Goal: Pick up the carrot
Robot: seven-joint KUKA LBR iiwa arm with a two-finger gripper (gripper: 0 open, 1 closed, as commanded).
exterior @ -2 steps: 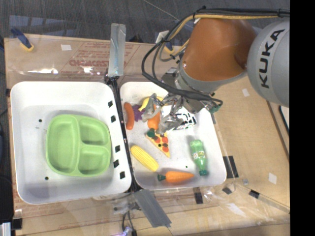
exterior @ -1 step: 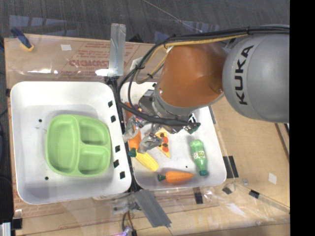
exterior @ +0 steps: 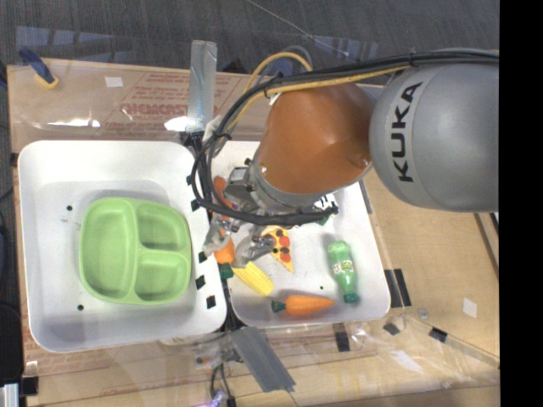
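Note:
The carrot, orange with a dark green stub at its left end, lies flat near the front wall of the right bin. My gripper hangs low at the left side of that bin, under the orange wrist band and tangled cables. It is to the upper left of the carrot and apart from it. A small orange piece sits right at the gripper's tip; I cannot tell what it is or whether it is held.
A yellow corn cob, a pizza slice and a green bottle share the right bin. The left bin holds a green divided plate. The arm hides the right bin's back half.

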